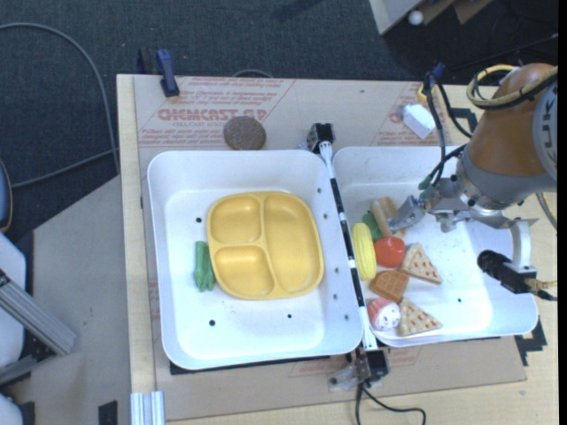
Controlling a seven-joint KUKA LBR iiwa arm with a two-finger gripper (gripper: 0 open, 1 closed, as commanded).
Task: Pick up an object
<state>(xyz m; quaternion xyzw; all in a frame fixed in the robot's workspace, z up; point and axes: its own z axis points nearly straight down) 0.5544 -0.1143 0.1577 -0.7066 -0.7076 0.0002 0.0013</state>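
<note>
Robotics lab — plywood bench [266,104], clamped white bins [168,237], loose cables [80,51], dark carpet

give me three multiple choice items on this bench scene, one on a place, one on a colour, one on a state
1. Where does the green pod lie?
A. left bin, beside the tray
B. right bin
C. on the tray

2. What colour is the divided tray?
A. blue
B. yellow
C. red

3. What do the tray's compartments hold?
A. nothing
B. the corn cob
C. the tomato

Answers:
1 A: the green pod lies in the left bin at the tray's left edge.
2 B: the divided tray is yellow.
3 A: all three compartments lie bare.
</note>
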